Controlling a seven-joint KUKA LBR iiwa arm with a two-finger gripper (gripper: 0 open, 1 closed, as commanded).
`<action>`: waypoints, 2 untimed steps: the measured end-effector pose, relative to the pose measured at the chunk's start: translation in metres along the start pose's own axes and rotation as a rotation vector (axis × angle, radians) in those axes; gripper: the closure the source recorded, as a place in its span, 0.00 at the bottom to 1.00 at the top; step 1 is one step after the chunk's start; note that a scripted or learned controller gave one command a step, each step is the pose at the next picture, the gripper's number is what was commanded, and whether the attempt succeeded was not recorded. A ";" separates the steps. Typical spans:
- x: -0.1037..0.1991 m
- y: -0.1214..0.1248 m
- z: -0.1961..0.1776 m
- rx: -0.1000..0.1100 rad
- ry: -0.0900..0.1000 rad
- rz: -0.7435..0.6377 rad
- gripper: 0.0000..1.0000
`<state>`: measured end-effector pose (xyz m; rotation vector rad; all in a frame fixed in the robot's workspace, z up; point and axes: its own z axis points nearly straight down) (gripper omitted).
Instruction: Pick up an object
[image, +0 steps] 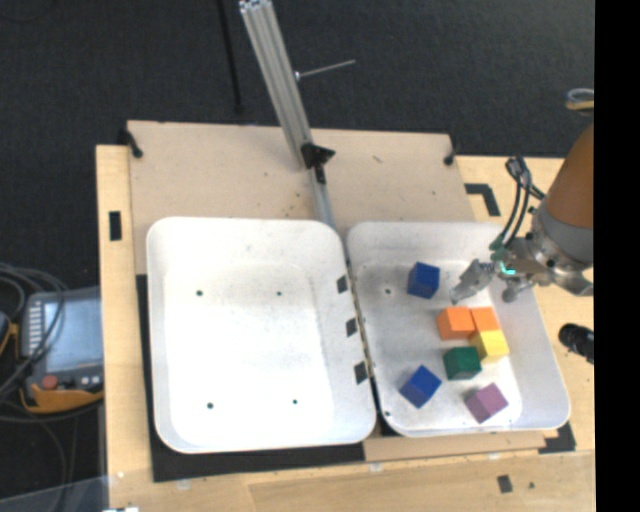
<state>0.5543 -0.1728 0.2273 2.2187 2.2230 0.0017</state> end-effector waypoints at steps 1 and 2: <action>-0.002 -0.002 0.042 0.004 -0.002 0.003 0.00; 0.002 0.003 0.099 -0.001 -0.003 0.004 0.00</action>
